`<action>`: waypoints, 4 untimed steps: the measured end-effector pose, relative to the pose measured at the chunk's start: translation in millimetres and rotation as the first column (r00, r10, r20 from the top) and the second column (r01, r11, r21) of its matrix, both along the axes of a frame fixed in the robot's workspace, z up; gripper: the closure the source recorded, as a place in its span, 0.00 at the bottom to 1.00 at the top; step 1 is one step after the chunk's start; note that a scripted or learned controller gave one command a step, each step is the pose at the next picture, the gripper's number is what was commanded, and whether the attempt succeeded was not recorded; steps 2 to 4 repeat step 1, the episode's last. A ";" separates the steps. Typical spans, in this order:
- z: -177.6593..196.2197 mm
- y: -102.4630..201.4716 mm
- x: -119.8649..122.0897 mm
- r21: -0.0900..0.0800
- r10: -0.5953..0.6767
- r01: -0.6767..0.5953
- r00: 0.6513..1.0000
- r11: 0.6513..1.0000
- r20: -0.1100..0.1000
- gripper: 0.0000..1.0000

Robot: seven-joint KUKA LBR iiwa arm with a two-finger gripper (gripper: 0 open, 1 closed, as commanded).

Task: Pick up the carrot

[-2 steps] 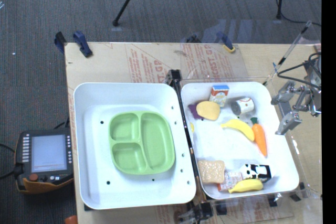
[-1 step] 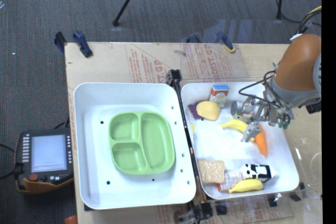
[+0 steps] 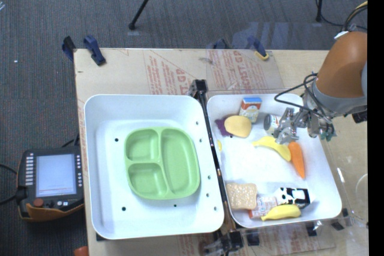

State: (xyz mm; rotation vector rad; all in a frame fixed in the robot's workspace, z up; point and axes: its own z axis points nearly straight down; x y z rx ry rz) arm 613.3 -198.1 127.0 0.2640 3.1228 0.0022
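One carrot (image 3: 297,159) is seen lying in the right bin (image 3: 333,186), near its right wall, long axis running roughly up and down the view, thick end uppermost. It is judged to be a light, rigid plastic toy with a smooth, somewhat slippery, tapering skin; a hold across the thick upper half is judged safest, since the narrow tip would slide out. A banana (image 3: 273,147) lies just beside its upper end, on the left, and could be caught with it. The tool (image 3: 298,124) hangs just above that thick end, near a small can (image 3: 273,123). Whether it is spread or pressed together cannot be told; nothing is seen held in it.
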 end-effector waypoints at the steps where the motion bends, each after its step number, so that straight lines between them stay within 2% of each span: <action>1: 76.6 27.2 -34.3 0.000 -0.561 0.561 0.828 0.828 -0.004 1.00; 4: 76.6 27.2 -34.3 0.000 -0.561 0.561 0.828 0.828 -0.004 1.00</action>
